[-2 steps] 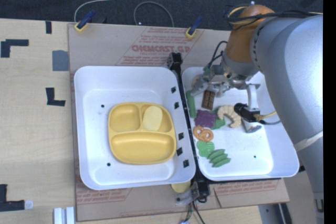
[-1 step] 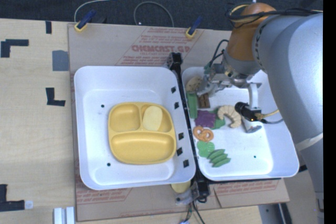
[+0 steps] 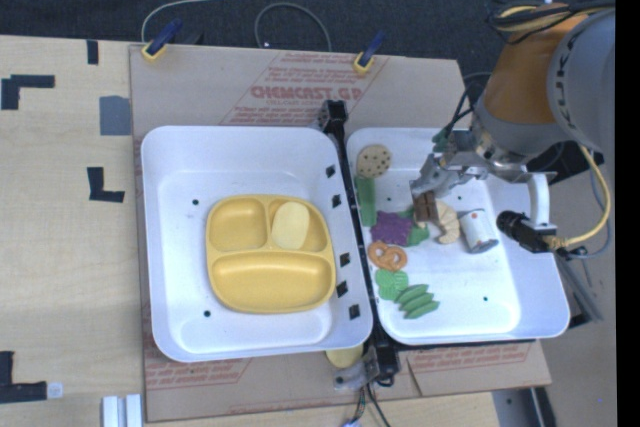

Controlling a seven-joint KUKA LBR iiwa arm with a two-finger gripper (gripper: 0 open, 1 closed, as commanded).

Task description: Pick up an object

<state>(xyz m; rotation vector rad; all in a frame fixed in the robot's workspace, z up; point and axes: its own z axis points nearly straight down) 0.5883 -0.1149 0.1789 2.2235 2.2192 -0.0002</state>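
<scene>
The right bin [image 3: 500, 310] holds several small toy foods. A round speckled cookie [image 3: 374, 158] lies at its far left, with a green strip [image 3: 365, 200] just below it. Purple grapes [image 3: 392, 229], an orange pretzel [image 3: 387, 256] and green pea pods [image 3: 412, 299] run down the left side. A brown block [image 3: 425, 209], a beige piece [image 3: 447, 226] and a small white cylinder [image 3: 477, 231] sit mid-bin. My gripper [image 3: 432, 182] hangs low over the bin, directly above the brown block, reaching in from the right.
The left bin [image 3: 170, 215] holds a yellow divided plate [image 3: 268, 253]. A black clip strip [image 3: 345, 215] runs between the two bins. The arm's grey and orange body [image 3: 540, 85] looms over the right bin's far right corner, and a black cable fitting [image 3: 525, 230] hangs by its right wall.
</scene>
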